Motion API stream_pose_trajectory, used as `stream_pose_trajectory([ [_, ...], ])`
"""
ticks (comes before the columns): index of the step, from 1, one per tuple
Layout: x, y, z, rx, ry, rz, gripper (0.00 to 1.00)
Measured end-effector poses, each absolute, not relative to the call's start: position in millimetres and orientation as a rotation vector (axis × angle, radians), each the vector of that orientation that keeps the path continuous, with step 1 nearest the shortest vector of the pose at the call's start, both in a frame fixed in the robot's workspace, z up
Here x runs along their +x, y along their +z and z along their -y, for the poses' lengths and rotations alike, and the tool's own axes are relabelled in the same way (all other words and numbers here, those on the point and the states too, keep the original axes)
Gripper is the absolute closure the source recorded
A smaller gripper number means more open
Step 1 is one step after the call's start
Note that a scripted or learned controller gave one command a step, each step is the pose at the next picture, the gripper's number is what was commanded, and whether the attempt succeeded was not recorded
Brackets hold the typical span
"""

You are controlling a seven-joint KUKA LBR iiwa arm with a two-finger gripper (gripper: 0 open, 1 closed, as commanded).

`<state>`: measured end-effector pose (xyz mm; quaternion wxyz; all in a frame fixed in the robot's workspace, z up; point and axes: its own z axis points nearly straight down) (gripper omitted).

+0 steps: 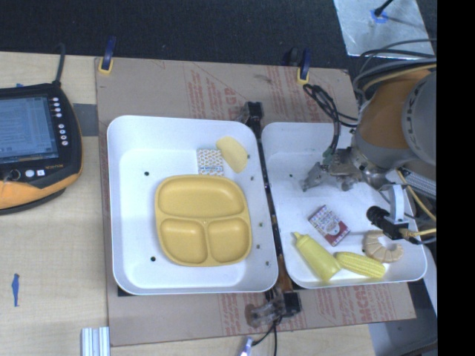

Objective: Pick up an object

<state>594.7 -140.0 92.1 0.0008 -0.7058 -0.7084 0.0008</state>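
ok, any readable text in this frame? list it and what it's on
None readable.
Cardboard: red print, blurred.
Red packet: label too small.
White packet: pattern, too small.
Pendant: screen text too small.

Dark carpet floor [185, 10]; light wood bench [52, 273].

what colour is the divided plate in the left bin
Pale yellow all over: the three-compartment plastic plate in the left white bin, clearest in the camera view.
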Motion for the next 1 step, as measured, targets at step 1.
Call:
stream_pose_trajectory([
  [1, 534.8, 95.1, 134.0, -2.213, 0.006, 2.226, 0.00],
])
